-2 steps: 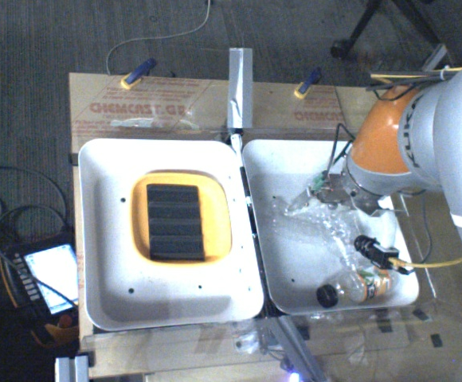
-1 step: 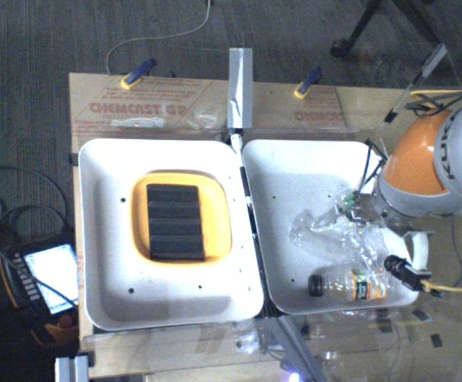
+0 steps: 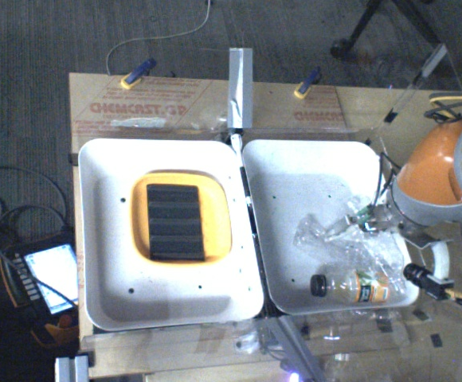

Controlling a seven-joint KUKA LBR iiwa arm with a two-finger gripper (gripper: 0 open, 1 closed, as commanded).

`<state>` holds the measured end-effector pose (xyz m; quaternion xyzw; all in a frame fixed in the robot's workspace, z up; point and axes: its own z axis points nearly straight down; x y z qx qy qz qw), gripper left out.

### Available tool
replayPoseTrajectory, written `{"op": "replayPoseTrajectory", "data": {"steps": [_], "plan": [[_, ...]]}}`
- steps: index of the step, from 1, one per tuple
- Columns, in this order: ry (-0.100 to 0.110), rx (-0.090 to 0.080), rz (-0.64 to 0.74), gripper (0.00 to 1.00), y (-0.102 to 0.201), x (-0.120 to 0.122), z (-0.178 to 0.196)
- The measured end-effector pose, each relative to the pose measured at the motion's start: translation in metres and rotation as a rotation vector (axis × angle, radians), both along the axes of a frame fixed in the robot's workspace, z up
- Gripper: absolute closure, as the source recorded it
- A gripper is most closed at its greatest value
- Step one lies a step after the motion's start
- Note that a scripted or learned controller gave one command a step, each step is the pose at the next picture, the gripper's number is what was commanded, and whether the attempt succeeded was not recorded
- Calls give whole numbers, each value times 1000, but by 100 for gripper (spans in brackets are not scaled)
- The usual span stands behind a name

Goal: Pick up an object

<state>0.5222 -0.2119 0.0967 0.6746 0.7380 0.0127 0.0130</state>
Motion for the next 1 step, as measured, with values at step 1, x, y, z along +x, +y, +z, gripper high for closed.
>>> {"op": "replayPoseTrajectory", "data": {"steps": [1], "plan": [[0,1,2,100,1,1,9]]}}
